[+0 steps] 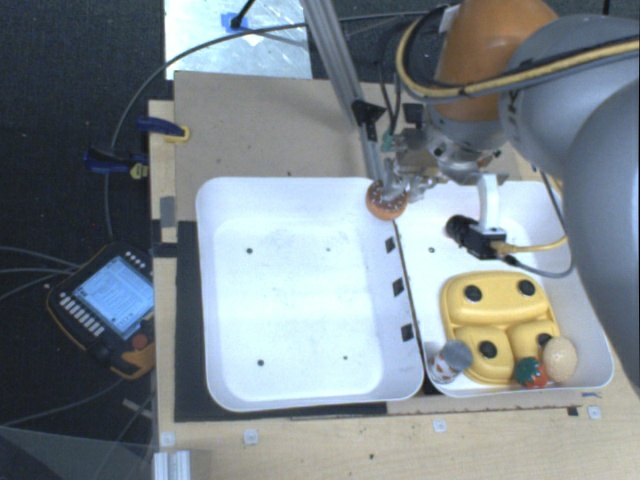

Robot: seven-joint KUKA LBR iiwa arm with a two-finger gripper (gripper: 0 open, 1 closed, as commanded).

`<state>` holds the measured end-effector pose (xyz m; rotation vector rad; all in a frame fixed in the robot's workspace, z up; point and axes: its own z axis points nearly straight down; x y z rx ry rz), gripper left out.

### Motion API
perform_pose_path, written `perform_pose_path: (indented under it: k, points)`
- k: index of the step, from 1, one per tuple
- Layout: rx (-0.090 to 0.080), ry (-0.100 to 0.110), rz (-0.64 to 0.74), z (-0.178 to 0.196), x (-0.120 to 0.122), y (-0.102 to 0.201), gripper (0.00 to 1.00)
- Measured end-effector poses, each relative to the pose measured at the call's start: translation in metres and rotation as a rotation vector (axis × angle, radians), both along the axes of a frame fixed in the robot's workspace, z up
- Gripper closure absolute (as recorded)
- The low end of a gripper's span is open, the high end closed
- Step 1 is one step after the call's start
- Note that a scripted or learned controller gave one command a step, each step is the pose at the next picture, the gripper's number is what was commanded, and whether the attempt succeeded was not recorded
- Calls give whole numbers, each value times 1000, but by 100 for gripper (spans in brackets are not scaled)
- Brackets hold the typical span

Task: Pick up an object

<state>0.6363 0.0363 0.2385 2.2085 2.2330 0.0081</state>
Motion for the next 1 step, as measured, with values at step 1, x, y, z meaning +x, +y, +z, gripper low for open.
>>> perform_pose_path:
  k: [1]
  points:
    - [-1,3,-1,-19,7,51,100]
